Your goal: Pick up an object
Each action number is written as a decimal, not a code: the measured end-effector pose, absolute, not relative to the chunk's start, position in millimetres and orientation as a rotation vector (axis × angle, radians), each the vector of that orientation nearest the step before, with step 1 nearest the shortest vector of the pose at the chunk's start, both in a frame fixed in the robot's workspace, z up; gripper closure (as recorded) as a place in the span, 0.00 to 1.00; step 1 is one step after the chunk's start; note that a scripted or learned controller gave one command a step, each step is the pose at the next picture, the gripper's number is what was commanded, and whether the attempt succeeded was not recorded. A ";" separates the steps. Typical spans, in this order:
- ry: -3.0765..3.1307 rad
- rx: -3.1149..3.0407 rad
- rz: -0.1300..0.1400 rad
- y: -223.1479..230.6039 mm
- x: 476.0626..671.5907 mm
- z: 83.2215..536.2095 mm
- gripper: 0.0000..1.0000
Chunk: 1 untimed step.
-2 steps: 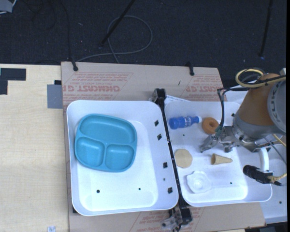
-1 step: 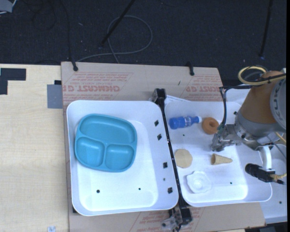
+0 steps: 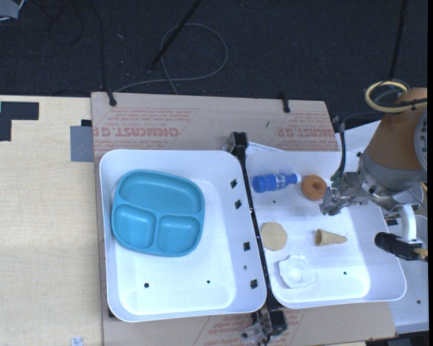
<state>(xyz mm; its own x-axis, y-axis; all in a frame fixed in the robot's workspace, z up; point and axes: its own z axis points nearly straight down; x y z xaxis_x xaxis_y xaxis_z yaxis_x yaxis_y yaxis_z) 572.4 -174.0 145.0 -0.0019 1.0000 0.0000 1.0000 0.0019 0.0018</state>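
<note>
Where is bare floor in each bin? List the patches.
Left bin: the strip below the blue divided plate. Right bin: lower right, beyond the ice-cream cone. Crowded: its upper part, with bottle, doughnut and gripper.

Two white bins held six things — one blue divided plate, bottle, doughnut, cookie, cone, fried egg.

Dark carpet (cables strewn) behind pale bench.
</note>
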 end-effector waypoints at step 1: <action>2.222 2.217 0.003 -168.9 568.1 204.8 1.00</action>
